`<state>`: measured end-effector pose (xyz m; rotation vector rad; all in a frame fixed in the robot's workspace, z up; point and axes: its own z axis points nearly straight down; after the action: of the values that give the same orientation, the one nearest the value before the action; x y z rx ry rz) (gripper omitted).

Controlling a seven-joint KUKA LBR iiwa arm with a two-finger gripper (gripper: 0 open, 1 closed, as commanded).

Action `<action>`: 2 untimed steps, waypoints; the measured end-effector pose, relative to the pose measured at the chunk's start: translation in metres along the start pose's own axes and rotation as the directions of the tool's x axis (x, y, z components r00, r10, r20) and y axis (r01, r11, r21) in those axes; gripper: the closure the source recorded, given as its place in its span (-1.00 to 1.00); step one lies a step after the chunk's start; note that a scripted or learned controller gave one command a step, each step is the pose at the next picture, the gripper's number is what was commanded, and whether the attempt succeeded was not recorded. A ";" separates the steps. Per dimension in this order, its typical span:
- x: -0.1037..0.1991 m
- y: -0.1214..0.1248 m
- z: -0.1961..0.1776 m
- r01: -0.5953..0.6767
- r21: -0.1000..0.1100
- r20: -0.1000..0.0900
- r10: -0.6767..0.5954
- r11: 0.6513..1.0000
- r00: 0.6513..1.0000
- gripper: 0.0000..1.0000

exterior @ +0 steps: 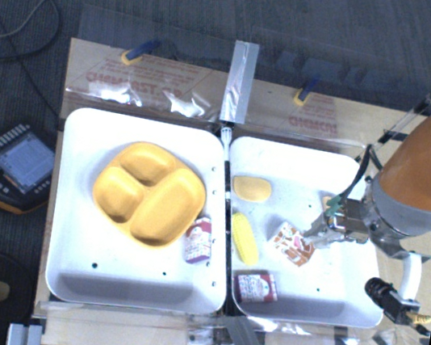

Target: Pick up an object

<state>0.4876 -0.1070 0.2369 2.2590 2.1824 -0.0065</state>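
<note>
- Desk (158, 76) space is carrying two white bins side by side, the left bin (61, 265) and the right bin (307, 162), with the grey and orange arm (420, 173) reaching in over the right one.
- Filling much of the left bin, a big yellow three-lobed tray (149, 192) is lying flat, with a small red-labelled pouch (199, 241) resting just beside its lower right edge.
- Sitting in the right bin are a yellow oblong piece (245, 239) along the left wall, a pale round bun-like item (252, 188) above it, a dark red packet (256, 287) near the front wall, and a red-and-white wrapper (292, 244) near the middle.
- Hovering at the red-and-white wrapper's right edge, the claw (328, 232) is sitting low over the bin floor; whether its fingers are apart or together I cannot tell.
- Judging by this, the wrapper is looking like the likely target, and nothing is showing as lifted yet, so gripping and raising are remaining.
</note>
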 end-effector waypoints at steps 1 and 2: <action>0.017 0.006 0.018 0.105 0.001 -0.001 -0.105 0.994 0.994 1.00; 0.052 0.008 0.030 -0.100 0.003 -0.004 0.100 0.995 0.995 1.00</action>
<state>0.4974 -0.0551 0.2065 2.3684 2.0697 -0.0045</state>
